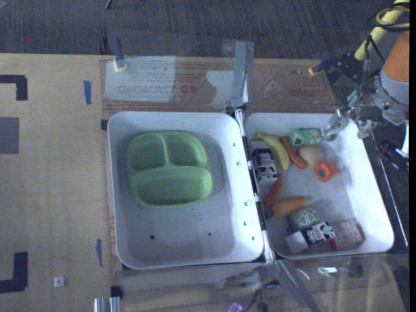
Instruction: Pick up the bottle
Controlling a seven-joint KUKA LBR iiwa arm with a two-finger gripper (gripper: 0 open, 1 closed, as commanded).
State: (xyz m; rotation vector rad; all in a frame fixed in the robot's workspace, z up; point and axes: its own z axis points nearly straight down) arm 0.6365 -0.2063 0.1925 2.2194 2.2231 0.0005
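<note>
my claw [339, 123] sits at the far edge of the right bin [370, 194], can't tell its state. the bottle [305, 136] lies just left of it, beside the banana [276, 149]; i should drop low, straddle its body.

Counting what's sitting here: two white bins side by side, the left bin [123, 239] and the right bin [374, 207]. The left one is holding just one thing, a green divided plate [169, 168] with three compartments. The right one is carrying the crowd: one banana [275, 149], three carrots (one [293, 153] by the banana, one [275, 188] darker, one [290, 205] lower down), one green bottle [305, 136], one small orange piece [326, 170], one pale roundish thing [311, 153], two little cow-print cartons [264, 164] [314, 234], one green can [303, 216] and one brownish packet [349, 233]. Some are looking too blurry to name better.
</note>
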